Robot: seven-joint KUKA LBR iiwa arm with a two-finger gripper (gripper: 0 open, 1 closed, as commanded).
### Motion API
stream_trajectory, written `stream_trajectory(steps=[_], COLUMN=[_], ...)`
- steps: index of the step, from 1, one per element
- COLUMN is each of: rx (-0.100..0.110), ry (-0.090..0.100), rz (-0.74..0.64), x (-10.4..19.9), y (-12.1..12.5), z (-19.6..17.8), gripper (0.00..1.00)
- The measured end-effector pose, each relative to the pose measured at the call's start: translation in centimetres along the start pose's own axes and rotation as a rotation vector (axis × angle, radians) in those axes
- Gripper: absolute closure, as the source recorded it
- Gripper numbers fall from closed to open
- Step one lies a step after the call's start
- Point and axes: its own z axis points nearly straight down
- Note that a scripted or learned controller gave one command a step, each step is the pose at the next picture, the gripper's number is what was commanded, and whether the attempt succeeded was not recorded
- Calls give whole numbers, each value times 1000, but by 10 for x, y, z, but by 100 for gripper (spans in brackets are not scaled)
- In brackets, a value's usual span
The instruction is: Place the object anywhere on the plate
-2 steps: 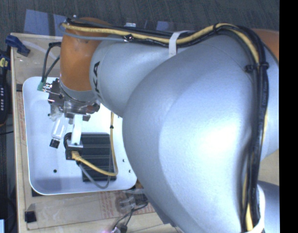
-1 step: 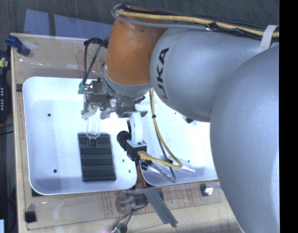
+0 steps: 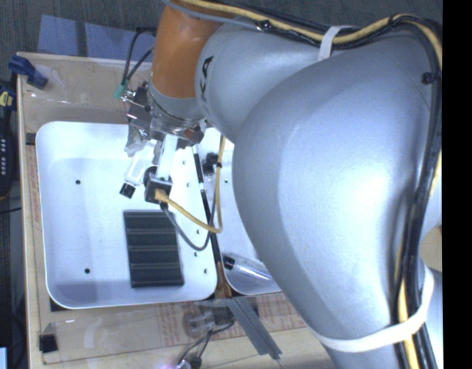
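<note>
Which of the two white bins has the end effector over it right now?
The left shallow white bin, holding the dark ribbed rectangular block; the end effector hangs above it. The right white bin lies under the arm.

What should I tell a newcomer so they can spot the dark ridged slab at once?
Start at the left white bin. On its floor toward the near edge, below the tool, lies the dark ridged slab. It is the one large black rectangle there, crossed by grooves.

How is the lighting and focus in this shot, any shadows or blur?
Camera view: even overhead light, with soft shadows along the near wall of the shallow white left bin; the dark ribbed rectangular block looks sharp; the big grey arm shows broad soft sheen, and the gripper is slightly blurred.
</note>
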Motion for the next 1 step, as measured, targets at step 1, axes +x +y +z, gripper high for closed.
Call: stream_trajectory(steps=[1], rx=[-3], ry=[2], rz=[-402], x=[25], y=[34], z=[29], gripper=[100])
